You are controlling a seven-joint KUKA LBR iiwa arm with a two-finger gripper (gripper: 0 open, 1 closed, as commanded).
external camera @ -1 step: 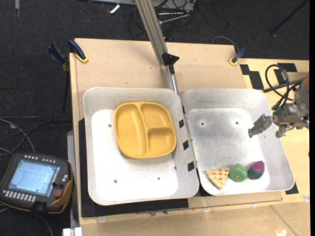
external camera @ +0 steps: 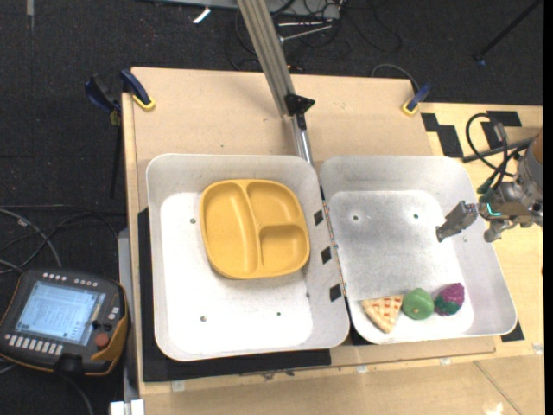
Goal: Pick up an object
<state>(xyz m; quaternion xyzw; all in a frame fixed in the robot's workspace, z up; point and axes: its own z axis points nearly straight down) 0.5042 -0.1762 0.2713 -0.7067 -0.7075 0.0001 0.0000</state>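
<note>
Near edge, right bin [external camera: 484, 258]: waffle wedge [external camera: 384, 310], green ball [external camera: 419, 304], purple berry toy [external camera: 449, 298] sat in a row, touching or nearly | left bin [external camera: 173, 232]: yellow divided plate [external camera: 256, 228] | gripper [external camera: 471, 221] hovered over right bin's right side, well apart from toys, held nothing | finger spread: couldn't tell

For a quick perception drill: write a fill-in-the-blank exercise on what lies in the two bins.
1. The yellow divided plate lies in the ____ bin.
2. In the right bin, the green toy sits between the waffle wedge and the ____ toy.
3. The tool is over the ____ bin.

Missing words: left; purple; right
</note>
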